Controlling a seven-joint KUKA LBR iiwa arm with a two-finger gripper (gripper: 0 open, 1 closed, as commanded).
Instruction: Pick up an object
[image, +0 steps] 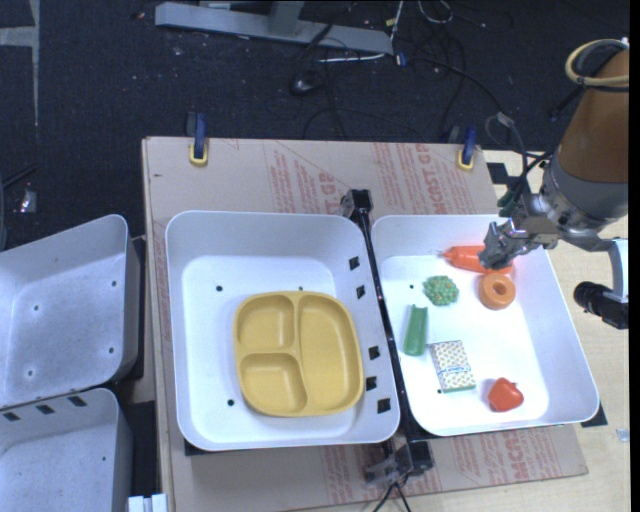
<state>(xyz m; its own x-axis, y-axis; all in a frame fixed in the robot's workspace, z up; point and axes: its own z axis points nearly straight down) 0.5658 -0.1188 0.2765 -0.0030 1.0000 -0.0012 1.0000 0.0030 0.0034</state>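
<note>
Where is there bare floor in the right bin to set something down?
Bare: near-left corner, left of the box, and the strip right of the donut and pepper. Crowded: far side, where the pincer meets the carrot and broccoli.

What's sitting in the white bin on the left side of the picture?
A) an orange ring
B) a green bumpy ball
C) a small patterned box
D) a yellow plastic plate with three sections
D: the yellow three-section plastic plate lies alone in the left white bin, while the orange ring, small patterned box and green bumpy ball all lie in the right white bin.
</note>
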